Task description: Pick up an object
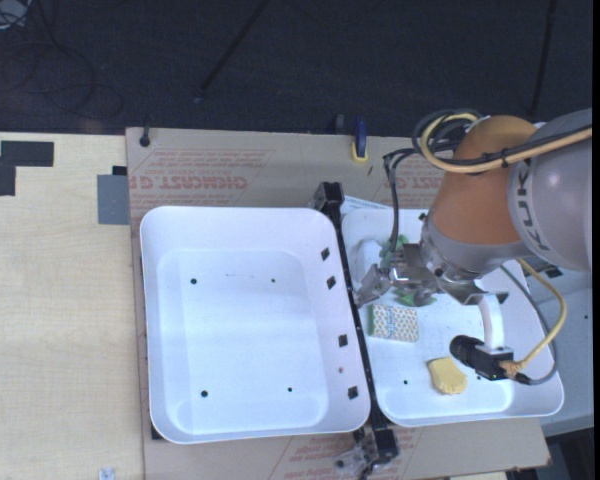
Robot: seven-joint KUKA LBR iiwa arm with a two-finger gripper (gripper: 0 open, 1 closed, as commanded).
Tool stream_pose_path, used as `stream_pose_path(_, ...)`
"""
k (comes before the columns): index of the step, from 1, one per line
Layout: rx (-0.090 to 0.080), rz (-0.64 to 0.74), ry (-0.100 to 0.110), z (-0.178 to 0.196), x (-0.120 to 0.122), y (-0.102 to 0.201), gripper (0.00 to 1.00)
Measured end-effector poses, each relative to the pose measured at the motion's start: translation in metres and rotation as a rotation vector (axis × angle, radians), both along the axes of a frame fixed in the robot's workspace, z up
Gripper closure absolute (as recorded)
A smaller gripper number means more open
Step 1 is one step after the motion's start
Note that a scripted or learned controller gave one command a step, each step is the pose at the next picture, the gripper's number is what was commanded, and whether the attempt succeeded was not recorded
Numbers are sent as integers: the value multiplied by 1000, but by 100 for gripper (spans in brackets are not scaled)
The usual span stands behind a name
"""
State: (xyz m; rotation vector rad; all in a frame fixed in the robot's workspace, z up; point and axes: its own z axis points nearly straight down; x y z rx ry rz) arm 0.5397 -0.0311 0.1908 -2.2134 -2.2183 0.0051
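My two-finger gripper [380, 286] hangs low in the right shallow white bin [540, 398], just above the small patterned packet [395, 322]; whether my fingers are apart, I cannot tell.

You're looking at a grey arm [560, 198] with a broad orange band [475, 193] above the wrist and dark lettering on its shell. Yellow and black cables [442, 133] loop over the band, and another yellow cable [555, 318] curves below.
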Motion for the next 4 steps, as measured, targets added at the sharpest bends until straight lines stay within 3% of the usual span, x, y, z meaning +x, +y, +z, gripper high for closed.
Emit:
stream_pose_path(1,-1,5,-10,-3,79,67,0)
stream_pose_path(2,-5,-4,-7,1,96,24,0)
stream_pose_path(3,-2,-6,3,-4,14,26,0)
stream_pose_path(4,-2,-2,-12,115,-28,27,0)
